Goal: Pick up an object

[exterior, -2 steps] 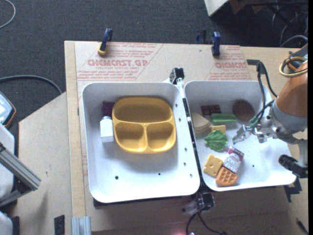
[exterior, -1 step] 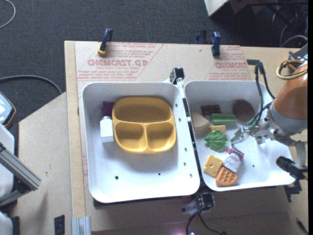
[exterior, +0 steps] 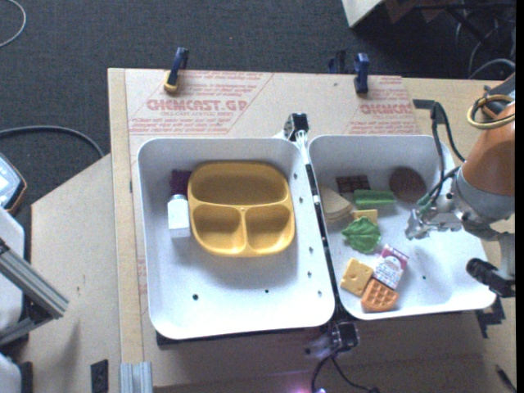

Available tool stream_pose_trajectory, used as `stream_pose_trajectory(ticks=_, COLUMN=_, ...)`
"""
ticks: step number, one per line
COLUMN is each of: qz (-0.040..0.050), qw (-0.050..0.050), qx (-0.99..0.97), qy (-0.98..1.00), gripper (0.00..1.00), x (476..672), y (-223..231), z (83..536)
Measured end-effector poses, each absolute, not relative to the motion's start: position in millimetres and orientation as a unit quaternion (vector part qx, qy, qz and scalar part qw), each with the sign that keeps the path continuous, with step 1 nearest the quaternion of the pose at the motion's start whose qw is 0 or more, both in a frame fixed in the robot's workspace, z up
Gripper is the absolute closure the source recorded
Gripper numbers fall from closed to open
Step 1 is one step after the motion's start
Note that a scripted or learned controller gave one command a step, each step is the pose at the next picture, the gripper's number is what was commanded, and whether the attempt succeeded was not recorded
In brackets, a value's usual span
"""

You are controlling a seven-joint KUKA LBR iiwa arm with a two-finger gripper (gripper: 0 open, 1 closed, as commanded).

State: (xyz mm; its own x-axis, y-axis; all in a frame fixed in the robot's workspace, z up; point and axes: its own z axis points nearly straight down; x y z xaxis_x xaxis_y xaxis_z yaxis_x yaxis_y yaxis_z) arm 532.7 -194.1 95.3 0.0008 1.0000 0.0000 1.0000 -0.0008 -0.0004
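Observation:
My gripper [exterior: 416,223] hangs over the right part of the right bin [exterior: 442,281], above bare floor, with nothing seen between its tips. Left of it lie toy foods: a green leafy piece [exterior: 362,235], a green bar [exterior: 374,196], a dark chocolate piece [exterior: 353,184], a brown round cookie [exterior: 404,182], a tan wedge [exterior: 334,206], a yellow cheese slice [exterior: 356,276], an orange waffle [exterior: 378,295] and a small pink and white carton [exterior: 392,267].
The left bin [exterior: 164,293] holds a yellow divided tray [exterior: 241,208], a small white bottle [exterior: 178,215] and a dark purple item [exterior: 179,179]. Clamps sit at the board's back edge. The arm's orange band [exterior: 494,166] overhangs the right bin's right side.

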Motion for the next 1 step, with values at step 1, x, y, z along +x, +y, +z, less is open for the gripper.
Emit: stream_pose_trajectory(ticks=1, qz=-0.0013, qw=-0.003, qx=-0.707, qy=-0.708, gripper=1.0, x=539.3, y=-191.0, z=140.2)
